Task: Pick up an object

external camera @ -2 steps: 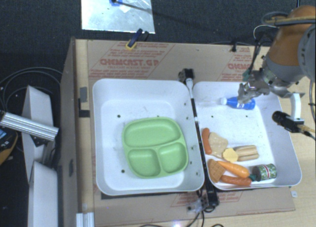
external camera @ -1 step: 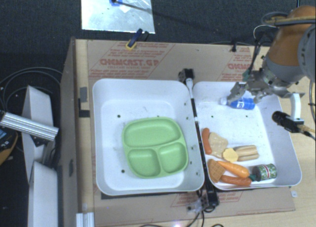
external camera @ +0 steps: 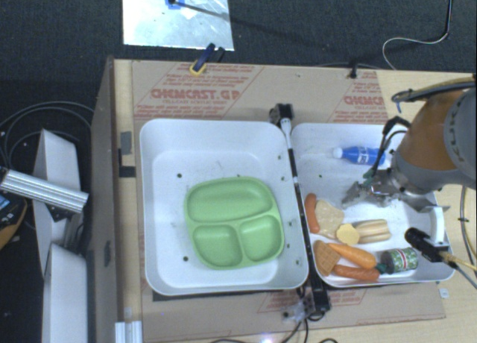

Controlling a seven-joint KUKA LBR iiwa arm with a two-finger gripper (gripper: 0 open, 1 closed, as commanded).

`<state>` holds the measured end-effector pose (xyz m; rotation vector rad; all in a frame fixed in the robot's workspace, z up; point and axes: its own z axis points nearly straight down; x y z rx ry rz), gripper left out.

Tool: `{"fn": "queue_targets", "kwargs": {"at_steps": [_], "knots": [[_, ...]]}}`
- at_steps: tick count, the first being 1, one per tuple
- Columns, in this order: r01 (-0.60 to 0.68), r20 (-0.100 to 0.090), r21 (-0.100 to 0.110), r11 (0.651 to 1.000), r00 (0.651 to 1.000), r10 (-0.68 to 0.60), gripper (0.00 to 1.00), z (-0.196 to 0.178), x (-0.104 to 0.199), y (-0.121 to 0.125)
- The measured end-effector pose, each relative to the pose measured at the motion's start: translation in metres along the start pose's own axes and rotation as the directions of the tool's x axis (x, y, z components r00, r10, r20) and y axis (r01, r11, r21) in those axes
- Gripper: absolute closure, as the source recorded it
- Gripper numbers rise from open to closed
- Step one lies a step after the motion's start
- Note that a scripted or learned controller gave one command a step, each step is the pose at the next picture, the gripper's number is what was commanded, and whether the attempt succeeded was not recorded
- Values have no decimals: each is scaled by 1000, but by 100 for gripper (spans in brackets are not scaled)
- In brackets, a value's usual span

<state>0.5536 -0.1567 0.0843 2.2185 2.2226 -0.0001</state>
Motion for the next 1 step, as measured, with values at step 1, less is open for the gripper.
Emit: {"fn": "queue_targets", "kwargs": {"at_steps": [1], "knots": [[-2, 0, 7, 1000, 1000, 2, 0, 1, -27, 96]]}}
